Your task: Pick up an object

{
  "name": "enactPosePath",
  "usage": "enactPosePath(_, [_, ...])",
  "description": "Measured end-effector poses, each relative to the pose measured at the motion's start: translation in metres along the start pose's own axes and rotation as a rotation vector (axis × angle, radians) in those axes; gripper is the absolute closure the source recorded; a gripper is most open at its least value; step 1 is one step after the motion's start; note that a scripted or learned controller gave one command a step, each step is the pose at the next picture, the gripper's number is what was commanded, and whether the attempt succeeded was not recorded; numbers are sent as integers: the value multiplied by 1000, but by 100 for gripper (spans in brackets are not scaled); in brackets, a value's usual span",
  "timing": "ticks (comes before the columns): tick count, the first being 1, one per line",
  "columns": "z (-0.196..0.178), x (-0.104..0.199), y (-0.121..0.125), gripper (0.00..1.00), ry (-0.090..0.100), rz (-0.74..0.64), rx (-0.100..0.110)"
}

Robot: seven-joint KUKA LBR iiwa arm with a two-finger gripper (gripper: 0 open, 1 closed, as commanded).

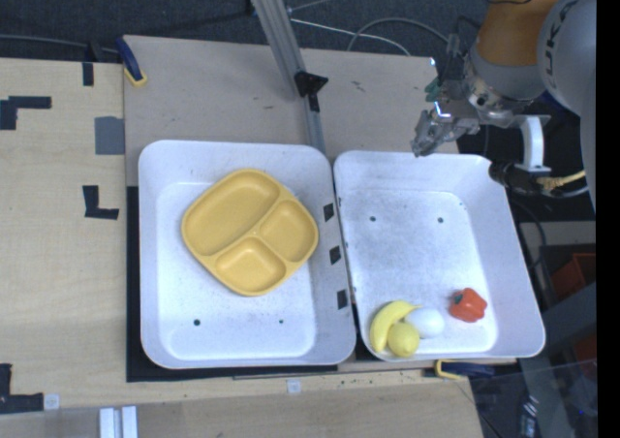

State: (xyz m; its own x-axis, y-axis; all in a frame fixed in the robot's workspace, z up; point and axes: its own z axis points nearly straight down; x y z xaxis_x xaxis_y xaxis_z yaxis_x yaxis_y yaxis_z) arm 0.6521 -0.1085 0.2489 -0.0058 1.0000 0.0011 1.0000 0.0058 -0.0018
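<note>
Four small objects point(424, 320) lie well apart from the end effector point(427, 140), whose finger state is unclear.

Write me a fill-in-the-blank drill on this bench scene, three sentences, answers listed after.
1. The yellow three-compartment plastic tray lies in the ____ white bin.
2. The small red pepper-shaped toy sits in the right white bin near its ____ edge.
3. The round white ball touches the curved ____ banana toy.
The claw hangs above the right bin's far rim.

Missing words: left; near; yellow
</note>
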Motion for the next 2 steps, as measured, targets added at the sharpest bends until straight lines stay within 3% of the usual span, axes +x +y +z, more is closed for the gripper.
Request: enactPosePath(2, [7, 121, -10, 100, 0, -2, 1])
